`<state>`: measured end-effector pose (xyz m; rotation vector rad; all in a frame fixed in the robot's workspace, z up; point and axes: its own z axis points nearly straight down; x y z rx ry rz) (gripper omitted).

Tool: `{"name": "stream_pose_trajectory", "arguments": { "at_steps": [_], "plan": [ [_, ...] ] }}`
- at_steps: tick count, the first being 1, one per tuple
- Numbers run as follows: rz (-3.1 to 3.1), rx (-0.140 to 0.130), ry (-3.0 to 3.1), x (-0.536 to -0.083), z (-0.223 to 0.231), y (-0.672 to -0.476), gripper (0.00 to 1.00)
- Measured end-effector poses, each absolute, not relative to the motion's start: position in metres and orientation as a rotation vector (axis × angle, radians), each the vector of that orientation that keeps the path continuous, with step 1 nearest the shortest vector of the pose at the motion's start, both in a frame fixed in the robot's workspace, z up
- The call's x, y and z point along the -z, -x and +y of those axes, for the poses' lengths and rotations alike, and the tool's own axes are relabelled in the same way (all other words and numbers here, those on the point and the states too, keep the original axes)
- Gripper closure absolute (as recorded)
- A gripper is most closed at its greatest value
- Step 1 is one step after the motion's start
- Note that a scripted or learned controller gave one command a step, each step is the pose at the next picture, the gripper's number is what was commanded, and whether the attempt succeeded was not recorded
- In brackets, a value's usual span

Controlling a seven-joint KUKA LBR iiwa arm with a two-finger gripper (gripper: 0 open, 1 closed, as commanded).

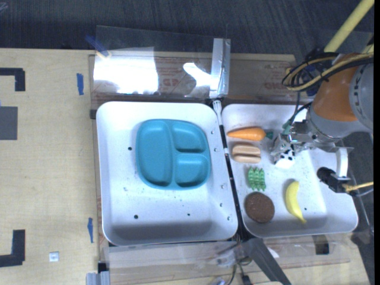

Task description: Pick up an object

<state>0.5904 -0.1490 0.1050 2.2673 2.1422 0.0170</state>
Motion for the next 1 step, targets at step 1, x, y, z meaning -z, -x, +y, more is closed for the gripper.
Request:
{"name": "stream_pose_trajectory", "arguments": {
  "at_steps": [1],
  "plan": [
    [2.232,-0.002,-2.213,-0.1863,-0.0684,-0.6504,1.0]
  ]
}}
